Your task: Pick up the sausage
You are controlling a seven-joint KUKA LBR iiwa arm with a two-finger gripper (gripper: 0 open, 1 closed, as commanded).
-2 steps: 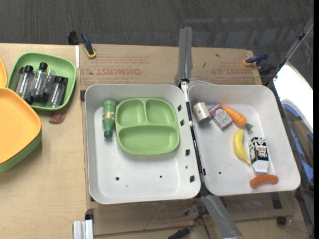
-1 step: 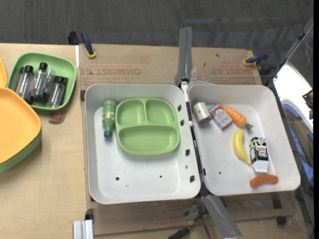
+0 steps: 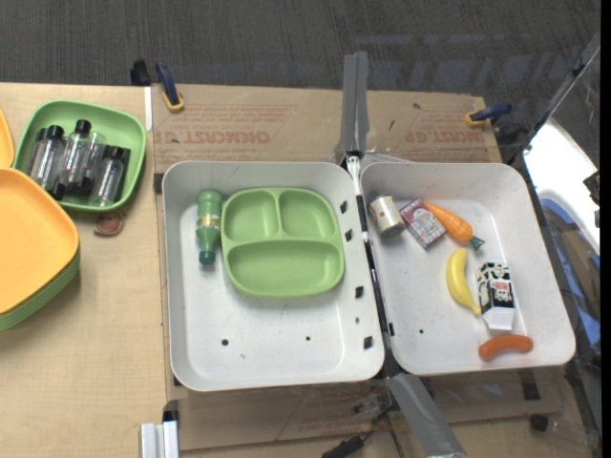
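The sausage point(image 3: 505, 347) is a short orange-red link lying near the front right corner of the right bin point(image 3: 420, 337). Just behind it lies a small milk carton point(image 3: 496, 294) with a cow print, and a yellow banana point(image 3: 461, 281) rests to the carton's left.
The right bin also holds a carrot point(image 3: 451, 221), a pink box point(image 3: 422, 223) and a silver can point(image 3: 386, 214) toward the back. The left bin point(image 3: 267, 342) holds a green divided plate point(image 3: 283, 240) and a green bottle point(image 3: 208, 225). Orange plates point(image 3: 33, 246) and a green tray of bottles point(image 3: 80, 156) sit on the bench's left.
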